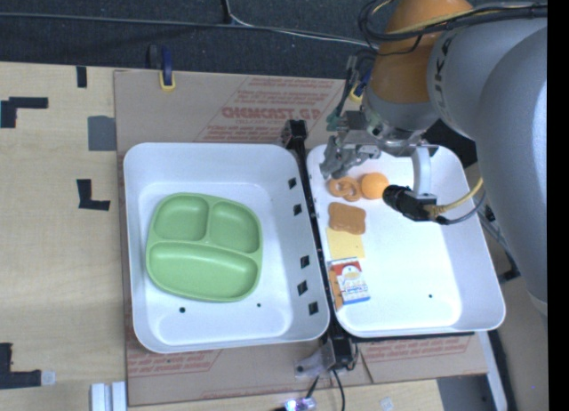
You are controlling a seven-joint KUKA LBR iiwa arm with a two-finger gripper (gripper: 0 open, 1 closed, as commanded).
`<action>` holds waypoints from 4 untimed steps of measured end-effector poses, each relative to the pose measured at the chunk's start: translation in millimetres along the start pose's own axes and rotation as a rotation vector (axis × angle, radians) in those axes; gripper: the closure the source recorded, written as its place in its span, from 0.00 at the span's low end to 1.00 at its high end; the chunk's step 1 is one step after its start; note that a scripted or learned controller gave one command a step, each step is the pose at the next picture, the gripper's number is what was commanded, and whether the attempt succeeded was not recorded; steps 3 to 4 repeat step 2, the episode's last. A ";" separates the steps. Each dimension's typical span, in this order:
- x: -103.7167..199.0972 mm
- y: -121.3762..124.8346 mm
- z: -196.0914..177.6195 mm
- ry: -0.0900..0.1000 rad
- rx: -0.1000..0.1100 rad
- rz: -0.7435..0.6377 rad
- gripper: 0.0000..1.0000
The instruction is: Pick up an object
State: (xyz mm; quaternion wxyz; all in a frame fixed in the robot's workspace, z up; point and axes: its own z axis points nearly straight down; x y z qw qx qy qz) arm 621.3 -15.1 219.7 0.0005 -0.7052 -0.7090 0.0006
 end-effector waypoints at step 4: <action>113.4 8.5 0.0 0.002 -0.001 -0.003 1.00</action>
